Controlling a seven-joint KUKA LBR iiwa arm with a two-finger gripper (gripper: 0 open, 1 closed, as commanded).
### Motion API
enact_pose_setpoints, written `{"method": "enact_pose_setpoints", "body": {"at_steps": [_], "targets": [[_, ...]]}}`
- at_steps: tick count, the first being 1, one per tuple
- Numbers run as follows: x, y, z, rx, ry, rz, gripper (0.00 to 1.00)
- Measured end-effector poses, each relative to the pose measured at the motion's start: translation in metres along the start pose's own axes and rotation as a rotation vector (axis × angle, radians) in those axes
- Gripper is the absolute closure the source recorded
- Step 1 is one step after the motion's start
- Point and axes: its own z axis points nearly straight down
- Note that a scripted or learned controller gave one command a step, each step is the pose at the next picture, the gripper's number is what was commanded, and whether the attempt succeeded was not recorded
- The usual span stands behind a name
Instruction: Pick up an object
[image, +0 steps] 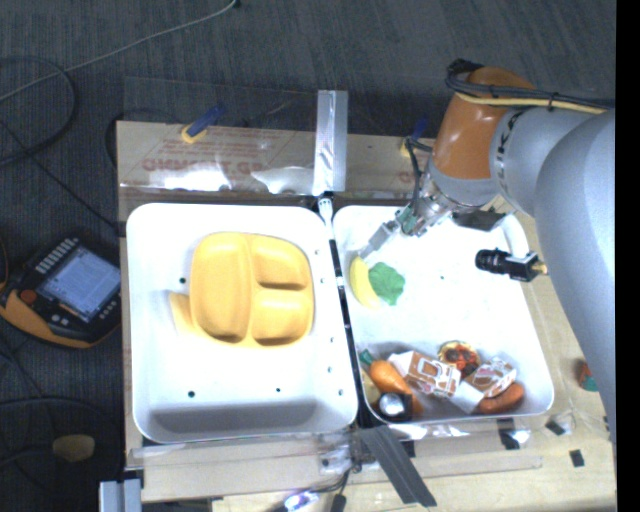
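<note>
The bench held two white bins. In the right bin (520, 300), the gripper (383, 240) hung just above a green thing (386, 282), holding nothing. Nothing was picked up yet.

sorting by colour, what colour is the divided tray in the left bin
Yellow-orange; the divided tray shows clearly in the camera view.
</note>
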Motion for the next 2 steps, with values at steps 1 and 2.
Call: {"method": "enact_pose_setpoints", "body": {"at_steps": [1,2], "targets": [[0.011,-0.0442,0.0122,-0.025,-0.018,-0.158,0.0],[0.0117,-0.0446,0.0043,-0.023,-0.015,-0.158,1.0]]}}
